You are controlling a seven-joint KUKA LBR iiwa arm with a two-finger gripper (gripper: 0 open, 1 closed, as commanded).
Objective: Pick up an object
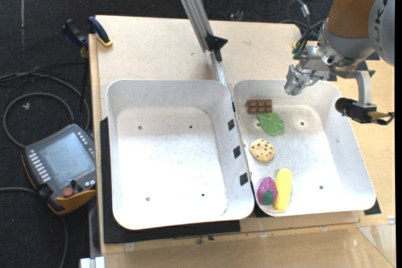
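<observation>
The tool [295, 87] is hanging over the far edge of the right bin [352, 160], below the grey wrist and orange band of the arm [355, 3] that is reaching in from the right. Whether it is open or closed cannot be told from here; nothing is showing in its grip. 5 objects are lying in the right bin, all toward its left half. The chocolate bar [259, 106] is sitting nearest the tool, to its left and a little closer to the camera, apart from it. The green leaf [272, 123] is lying just below the bar, touching or almost touching it. The cookie [262, 150] is resting further toward the front. At the front edge the purple grapes [267, 190] and the yellow corn [283, 188] are lying side by side, touching, well apart from the tool. The left bin [166, 154] is sitting beside it on the table [157, 41].
</observation>
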